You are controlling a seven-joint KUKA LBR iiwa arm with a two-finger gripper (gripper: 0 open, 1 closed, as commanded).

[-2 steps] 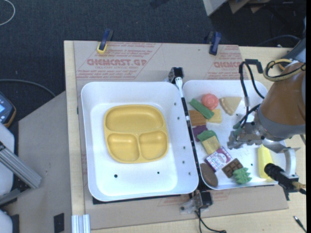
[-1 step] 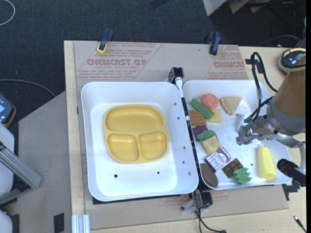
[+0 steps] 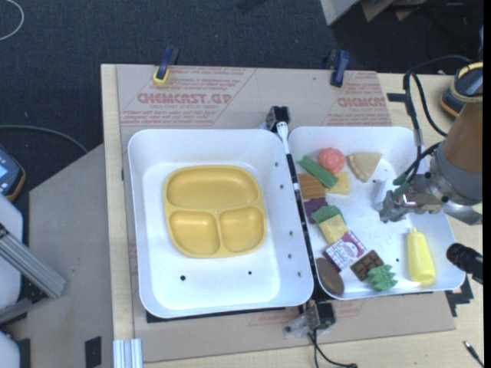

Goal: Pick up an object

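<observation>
The right bin (image 3: 391,140) holds several toy foods: a pink round piece (image 3: 331,159), a tan wedge (image 3: 364,165), a green bar (image 3: 317,171), an orange block (image 3: 311,185), a yellow-green block (image 3: 331,221), a purple-white packet (image 3: 345,249), a brown oval (image 3: 330,277), a chocolate piece (image 3: 366,264), a green leafy piece (image 3: 382,277) and a yellow bottle (image 3: 420,256). My gripper (image 3: 389,205) hangs low over the bin's right part, between the wedge and the bottle. Nothing shows between its fingers.
The left bin (image 3: 146,205) holds a yellow divided plate (image 3: 214,209). Both bins sit on a cardboard sheet (image 3: 230,90) held by clamps (image 3: 163,65). Cables (image 3: 414,106) run along the arm at the right edge.
</observation>
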